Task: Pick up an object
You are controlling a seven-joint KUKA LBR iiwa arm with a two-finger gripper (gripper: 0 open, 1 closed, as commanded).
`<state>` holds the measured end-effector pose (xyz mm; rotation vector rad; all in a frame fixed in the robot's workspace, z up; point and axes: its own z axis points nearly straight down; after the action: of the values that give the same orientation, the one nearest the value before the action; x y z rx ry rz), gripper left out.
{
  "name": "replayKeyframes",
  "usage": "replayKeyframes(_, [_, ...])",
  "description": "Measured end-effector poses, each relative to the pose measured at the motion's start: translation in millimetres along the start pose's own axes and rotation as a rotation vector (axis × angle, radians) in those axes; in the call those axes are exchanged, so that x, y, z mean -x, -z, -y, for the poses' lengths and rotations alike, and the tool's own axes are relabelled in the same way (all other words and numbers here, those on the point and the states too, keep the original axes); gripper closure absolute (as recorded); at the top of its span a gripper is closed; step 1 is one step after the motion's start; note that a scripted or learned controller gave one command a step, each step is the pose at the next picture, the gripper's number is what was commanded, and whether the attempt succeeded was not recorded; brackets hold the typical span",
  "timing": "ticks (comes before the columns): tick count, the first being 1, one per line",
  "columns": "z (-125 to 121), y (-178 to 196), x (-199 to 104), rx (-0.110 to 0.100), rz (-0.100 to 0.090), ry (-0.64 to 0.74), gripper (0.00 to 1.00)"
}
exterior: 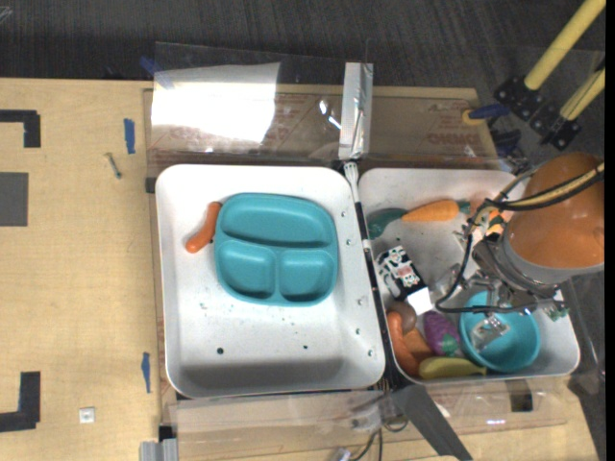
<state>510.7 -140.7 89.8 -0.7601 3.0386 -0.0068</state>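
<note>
My gripper (492,323) hangs over the blue bowl (502,340) in the right bin (437,185); I cannot tell how it is set. Nearby lie a carrot (431,211) and purple toy (440,333). The left bin (269,358) holds a teal tray (277,248).

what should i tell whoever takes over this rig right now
Gripper: low in the right bin, over the teal bowl; its grip cannot be judged.
Right bin also holds a carrot, a black-and-white cow toy, a purple item and a yellow item.
Left bin: teal divided plate with an orange hot dog beside it.
Done: nothing visibly lifted.
Left: pick up one object.
</note>
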Motion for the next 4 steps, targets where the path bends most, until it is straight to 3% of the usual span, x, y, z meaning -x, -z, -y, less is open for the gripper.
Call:
replayKeyframes(1, [-41.3,1.7,6.3,-0.009,0.01,0.114,0.0])
replayKeyframes(2, [24.7,99.2,160.8,0.001,0.006,-0.071,0.0])
replayKeyframes(3, [33.6,-1.6,132.3,0.001,0.005,-0.032,0.0])
replayKeyframes(4, [33.6,11.8,136.2,-0.003,0.017,-0.034,1.0])
